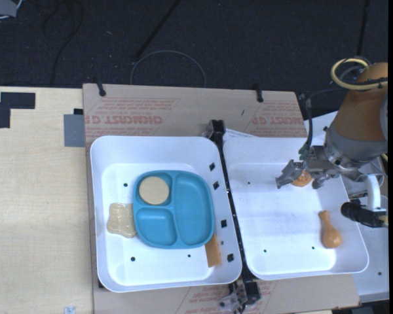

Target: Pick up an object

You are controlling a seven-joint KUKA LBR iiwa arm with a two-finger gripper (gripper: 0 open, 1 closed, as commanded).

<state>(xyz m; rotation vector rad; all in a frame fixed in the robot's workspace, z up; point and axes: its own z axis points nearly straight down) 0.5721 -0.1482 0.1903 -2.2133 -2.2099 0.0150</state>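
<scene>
The pincer [302, 175] hangs low in the right bin [275, 254], its fingers closed around a small orange object [302, 179], probably mid-pick, while a tan pear-shaped piece [329, 229] lies apart nearer the bin's right wall, untouched.

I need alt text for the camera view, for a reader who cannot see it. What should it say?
A grey robot arm's gripper hovers over the right white bin, an orange object at its fingertips, with a tan pear-shaped toy lying nearby. The left white bin holds a blue divided plate bearing a tan round disc, with a pale piece beside it.
</scene>
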